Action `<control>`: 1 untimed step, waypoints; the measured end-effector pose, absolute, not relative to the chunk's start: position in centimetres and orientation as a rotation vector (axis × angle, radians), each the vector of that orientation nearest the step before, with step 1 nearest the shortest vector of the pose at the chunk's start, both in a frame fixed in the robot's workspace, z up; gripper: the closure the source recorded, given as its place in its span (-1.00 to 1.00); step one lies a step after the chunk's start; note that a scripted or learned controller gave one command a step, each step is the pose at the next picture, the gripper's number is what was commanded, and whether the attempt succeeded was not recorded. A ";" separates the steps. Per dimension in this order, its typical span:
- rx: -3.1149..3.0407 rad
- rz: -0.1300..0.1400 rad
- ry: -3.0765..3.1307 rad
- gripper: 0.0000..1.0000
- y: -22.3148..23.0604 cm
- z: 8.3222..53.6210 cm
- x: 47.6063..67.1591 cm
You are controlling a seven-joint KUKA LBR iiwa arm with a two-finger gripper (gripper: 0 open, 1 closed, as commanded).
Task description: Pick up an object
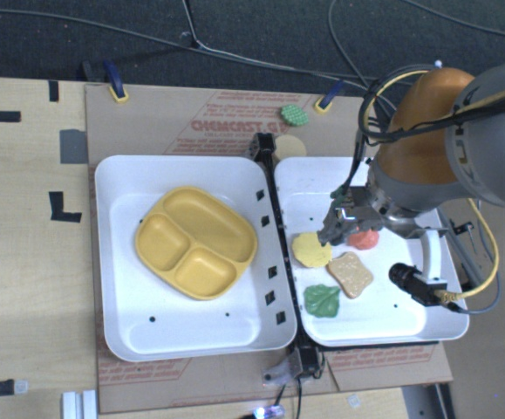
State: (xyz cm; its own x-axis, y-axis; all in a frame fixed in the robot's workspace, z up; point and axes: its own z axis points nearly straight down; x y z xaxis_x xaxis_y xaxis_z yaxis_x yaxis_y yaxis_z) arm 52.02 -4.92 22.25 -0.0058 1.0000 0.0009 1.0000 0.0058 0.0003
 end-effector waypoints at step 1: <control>-2.215 0.000 -2.226 1.00 -0.2 23.2 53.5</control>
